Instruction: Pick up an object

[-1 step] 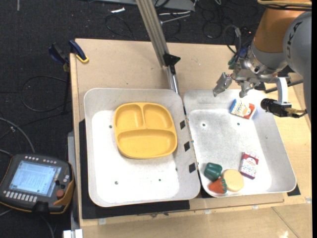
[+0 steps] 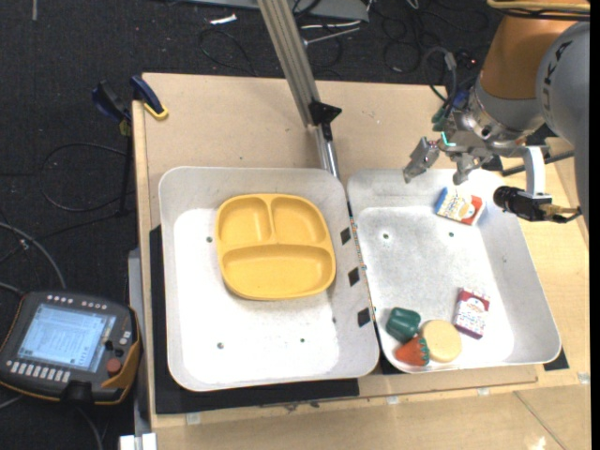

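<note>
My gripper (image 2: 441, 162) hangs over the far edge of the right bin (image 2: 422, 251), its two grey fingers spread apart with nothing between them. A small white, red and yellow box (image 2: 459, 206) lies just right of and below the fingertips, near the bin's far right corner. Toward the near right lies a maroon packet (image 2: 472, 313). In the near corner cluster a green item (image 2: 403, 322), a pale yellow round piece (image 2: 442, 340) and a red-orange piece (image 2: 412, 352).
The left bin (image 2: 187, 345) holds a yellow divided tray (image 2: 275, 246). A slanted metal pole (image 2: 291, 45) rises behind the bins. A teach pendant (image 2: 66, 345) sits off the bench at the lower left.
</note>
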Motion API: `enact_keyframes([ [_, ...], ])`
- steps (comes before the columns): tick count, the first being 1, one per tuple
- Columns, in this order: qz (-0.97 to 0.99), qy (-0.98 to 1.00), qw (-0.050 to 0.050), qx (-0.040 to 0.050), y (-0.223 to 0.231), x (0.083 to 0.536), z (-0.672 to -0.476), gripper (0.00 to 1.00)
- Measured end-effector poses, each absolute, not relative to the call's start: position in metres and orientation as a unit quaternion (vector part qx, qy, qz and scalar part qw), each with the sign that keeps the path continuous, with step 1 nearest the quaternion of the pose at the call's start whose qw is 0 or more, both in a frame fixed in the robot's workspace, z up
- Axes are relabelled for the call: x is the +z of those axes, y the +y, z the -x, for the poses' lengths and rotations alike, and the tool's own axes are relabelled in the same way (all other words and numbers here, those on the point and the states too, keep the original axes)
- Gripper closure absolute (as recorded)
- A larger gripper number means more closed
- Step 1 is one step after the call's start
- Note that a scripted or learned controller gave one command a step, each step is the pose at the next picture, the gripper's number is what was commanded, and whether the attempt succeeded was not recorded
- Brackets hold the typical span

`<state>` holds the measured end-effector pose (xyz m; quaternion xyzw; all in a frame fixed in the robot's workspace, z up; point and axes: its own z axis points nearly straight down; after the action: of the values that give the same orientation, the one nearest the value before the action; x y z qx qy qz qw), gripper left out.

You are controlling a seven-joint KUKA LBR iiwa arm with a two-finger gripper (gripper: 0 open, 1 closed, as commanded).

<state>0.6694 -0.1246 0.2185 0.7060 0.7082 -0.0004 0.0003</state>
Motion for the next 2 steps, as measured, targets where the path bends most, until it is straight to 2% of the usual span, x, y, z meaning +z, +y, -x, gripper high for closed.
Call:
enact_keyframes([
  [2, -0.706, 0.708, -0.002, -0.0019, -0.111, 0.104, -0.654, 0.00],
])
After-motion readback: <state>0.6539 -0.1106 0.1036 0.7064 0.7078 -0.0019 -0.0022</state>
